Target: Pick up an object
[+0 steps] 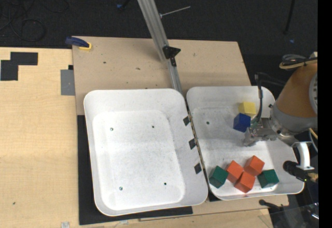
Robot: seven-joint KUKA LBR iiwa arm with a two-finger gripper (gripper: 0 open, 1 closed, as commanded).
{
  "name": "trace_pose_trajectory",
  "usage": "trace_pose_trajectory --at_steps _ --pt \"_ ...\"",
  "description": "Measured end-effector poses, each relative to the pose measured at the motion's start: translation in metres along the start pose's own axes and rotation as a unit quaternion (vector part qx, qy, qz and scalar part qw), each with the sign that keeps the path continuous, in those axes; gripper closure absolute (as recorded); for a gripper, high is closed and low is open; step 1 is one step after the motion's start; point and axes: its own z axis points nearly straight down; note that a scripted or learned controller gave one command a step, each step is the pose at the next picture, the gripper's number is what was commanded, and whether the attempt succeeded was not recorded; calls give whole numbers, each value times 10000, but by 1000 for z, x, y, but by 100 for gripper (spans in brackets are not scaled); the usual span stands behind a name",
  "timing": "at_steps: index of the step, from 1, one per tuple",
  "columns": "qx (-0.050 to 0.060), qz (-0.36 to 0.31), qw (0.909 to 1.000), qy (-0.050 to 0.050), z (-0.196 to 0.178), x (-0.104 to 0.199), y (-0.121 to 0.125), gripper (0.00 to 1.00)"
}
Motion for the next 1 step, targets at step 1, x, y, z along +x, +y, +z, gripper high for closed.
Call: trace_pose_trajectory --at_steps 1 --pt "-18 -64 10000 -12 -44 -1 6 100"
